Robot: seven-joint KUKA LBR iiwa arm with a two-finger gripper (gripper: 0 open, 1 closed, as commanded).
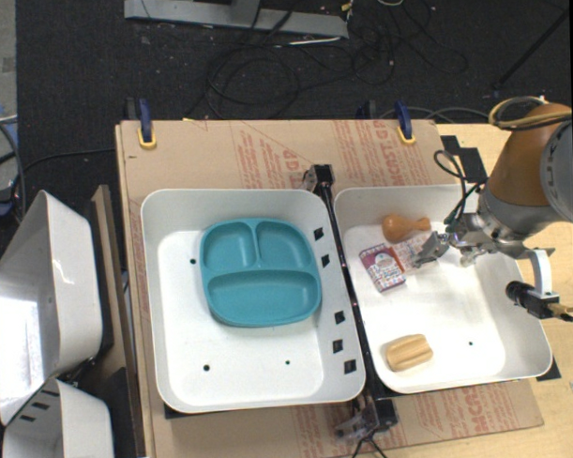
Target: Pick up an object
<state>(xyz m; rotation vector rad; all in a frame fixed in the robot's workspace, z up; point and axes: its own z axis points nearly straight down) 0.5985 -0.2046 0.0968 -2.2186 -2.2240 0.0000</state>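
I see even overhead light, bright on both white bins [176, 302]; soft shadows, mild glare along their rims, dark grainy floor [65, 71] beyond.

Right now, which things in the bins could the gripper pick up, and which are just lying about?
Could be picked, right bin:
gripper above them
orange piece
purple-and-white packet
tan bread-like piece

Just lying about:
teal divided tray, left bin
blue-and-yellow clamps on cardboard
white tubs beside the bench

A rounded grey arm [559, 181] is seen, banded in orange above the wrist. Black cables are looped beside the band. A silvery metal gripper [435, 247] with slim fingers is mounted at its end, and a black fitting projects beneath the wrist.
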